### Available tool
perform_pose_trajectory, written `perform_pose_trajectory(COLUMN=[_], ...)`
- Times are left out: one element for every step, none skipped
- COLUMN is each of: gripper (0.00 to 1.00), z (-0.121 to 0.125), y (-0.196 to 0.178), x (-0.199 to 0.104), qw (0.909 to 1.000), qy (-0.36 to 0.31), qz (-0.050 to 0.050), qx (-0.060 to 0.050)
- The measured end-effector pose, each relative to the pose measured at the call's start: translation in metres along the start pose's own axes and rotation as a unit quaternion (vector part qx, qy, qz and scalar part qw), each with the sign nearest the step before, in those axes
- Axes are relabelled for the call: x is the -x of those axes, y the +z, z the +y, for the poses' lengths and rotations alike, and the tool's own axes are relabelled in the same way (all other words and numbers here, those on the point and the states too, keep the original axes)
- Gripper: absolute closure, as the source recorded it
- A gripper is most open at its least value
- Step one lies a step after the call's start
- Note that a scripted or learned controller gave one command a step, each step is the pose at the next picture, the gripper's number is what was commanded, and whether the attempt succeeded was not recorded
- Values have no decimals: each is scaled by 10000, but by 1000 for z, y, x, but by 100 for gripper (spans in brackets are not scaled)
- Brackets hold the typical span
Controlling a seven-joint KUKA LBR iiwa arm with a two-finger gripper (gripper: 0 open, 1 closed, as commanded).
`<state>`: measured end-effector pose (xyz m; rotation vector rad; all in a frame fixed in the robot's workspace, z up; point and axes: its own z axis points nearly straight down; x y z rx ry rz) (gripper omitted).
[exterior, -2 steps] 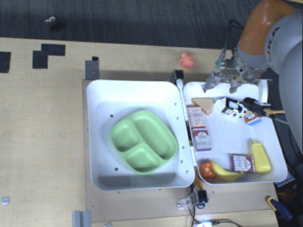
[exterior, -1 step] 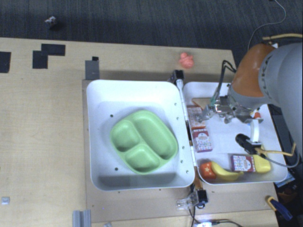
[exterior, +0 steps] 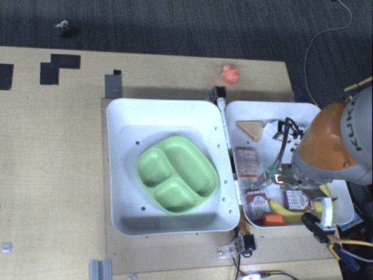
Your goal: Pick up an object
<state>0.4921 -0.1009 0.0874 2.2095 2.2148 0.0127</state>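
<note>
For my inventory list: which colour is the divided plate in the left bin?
Light green plate, seen in the camera view.

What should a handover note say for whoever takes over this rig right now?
Arm: reaching in over the right bin, wrist low above the clutter; the tool's state cannot be read from this view.
Right bin: a tan wedge near the back, a red-and-white packet along the left side, a second packet, a banana and an orange piece at the front.
Left bin: a green divided plate.
A pink object lies on the bench behind the bins.
Done: nothing visibly lifted.
Left: grasp and raise one item.
</note>
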Motion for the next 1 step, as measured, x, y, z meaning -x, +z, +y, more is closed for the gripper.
perform_pose_trajectory(gripper=[100], z=[3], y=[-11], x=[0], qw=[10000], qy=[0], qz=[-5], qx=[33])
